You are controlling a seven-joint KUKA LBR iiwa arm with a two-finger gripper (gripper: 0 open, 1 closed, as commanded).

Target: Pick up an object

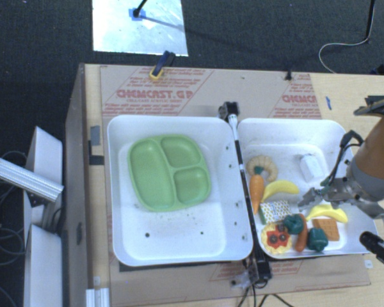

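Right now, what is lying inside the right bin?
The right bin holds toy food: a carrot, two bananas, a pizza slice, green peppers, a ring and a white block. The claw covers whatever lies beneath it.

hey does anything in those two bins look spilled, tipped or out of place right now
Nothing looks spilled or damaged. The green divided plate lies flat but turned slightly askew in the left bin. All the toy food, including the carrot and banana, is crowded into the near left part of the right bin, some pieces touching.
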